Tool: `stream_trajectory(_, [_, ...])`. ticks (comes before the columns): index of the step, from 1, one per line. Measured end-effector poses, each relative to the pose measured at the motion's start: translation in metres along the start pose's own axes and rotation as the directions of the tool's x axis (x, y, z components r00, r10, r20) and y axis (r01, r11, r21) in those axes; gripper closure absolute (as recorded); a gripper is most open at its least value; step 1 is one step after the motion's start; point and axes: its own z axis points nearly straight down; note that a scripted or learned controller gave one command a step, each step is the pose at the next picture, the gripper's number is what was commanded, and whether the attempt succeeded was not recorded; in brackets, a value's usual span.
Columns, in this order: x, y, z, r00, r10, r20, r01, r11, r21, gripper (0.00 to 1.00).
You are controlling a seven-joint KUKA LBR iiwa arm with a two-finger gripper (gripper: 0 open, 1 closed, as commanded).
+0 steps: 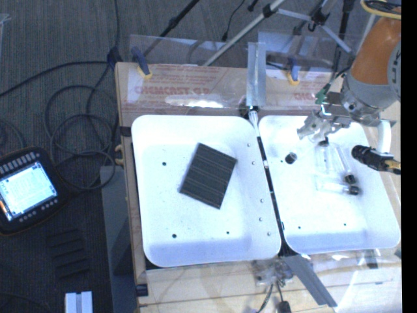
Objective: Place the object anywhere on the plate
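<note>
Two white bins side by side — dark ribbed plate (208,175) tilted in left bin (156,240). Gripper (324,128) over right bin (384,230), grip state unclear; small dark object (290,157) near its fingers.

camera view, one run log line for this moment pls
gripper: over right bin | small dark object: on right bin floor, ungrasped | dark plate: left bin, bare

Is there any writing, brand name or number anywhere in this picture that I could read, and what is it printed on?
Red lettering on the strip along the bench's far edge, behind the left bin: too blurred to read.
Lit screen of the handheld device on the floor: too small and bright to read.
The dark ribbed plate: no text.
</note>
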Motion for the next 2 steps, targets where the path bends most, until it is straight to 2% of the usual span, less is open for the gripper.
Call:
stream_trajectory(1, [0.039, 0.039, 0.038, 0.997, -0.078, -0.001, 0.078, 0.997, -0.002, 1.00])
stream_trajectory(2, [0.121, 0.031, 0.033, 0.973, -0.231, -0.003, 0.231, 0.973, -0.003, 1.00])
